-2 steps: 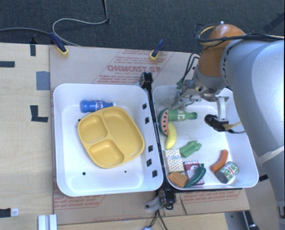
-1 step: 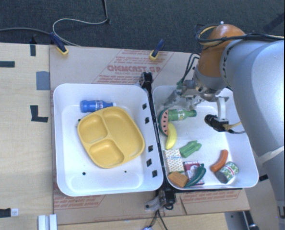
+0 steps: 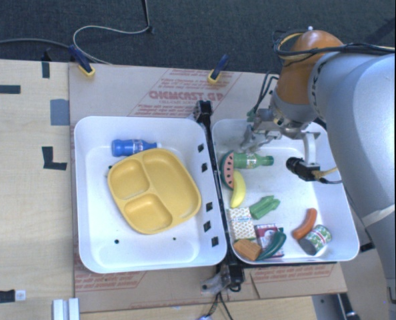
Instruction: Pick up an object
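The gripper [image 3: 253,139] hangs above the green bottle [image 3: 253,160] in the right bin [image 3: 331,199], positioned for pickup; jaws' state indeterminate.

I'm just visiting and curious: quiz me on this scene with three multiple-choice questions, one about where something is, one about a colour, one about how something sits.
1. Where is the yellow tray?
A. Left bin
B. Right bin
C. On the cardboard outside the bins

2. What colour is the bottle beside the tray?
A. Red
B. Blue
C. Green

3. How does that bottle sit?
A. Upright
B. On its side
C. Inside a tray compartment

Answers:
1. A, the tray lies in the left bin.
2. B, its body is plainly blue, with a paler end.
3. B, it lies lengthwise on the bin floor, just beyond the tray's rim.
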Motion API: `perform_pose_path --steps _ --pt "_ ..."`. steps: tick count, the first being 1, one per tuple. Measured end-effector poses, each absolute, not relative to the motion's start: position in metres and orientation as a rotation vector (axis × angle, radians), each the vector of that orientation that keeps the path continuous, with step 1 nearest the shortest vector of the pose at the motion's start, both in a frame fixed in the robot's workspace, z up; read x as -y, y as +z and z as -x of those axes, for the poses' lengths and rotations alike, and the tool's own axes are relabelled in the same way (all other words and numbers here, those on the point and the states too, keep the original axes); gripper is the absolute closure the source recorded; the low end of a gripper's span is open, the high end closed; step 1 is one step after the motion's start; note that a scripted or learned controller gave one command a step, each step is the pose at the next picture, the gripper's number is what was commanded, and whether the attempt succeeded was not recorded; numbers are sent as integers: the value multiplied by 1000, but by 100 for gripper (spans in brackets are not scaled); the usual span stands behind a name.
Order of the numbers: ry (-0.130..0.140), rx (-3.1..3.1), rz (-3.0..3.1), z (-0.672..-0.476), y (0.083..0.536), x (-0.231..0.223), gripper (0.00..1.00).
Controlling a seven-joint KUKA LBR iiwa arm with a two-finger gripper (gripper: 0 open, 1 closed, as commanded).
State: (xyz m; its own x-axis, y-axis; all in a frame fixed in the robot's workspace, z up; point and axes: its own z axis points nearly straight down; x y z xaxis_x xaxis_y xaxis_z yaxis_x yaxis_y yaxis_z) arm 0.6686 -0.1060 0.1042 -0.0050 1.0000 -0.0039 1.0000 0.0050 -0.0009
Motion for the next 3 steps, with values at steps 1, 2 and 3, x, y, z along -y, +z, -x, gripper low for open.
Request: perform_pose_path --steps 1,2,3 --pt "-6 -2225 -2214 -668 104 106 0" --pt "-7 -2226 -2213 -669 114 106 100" --pt "-8 -2226 -2213 -668 114 106 0"
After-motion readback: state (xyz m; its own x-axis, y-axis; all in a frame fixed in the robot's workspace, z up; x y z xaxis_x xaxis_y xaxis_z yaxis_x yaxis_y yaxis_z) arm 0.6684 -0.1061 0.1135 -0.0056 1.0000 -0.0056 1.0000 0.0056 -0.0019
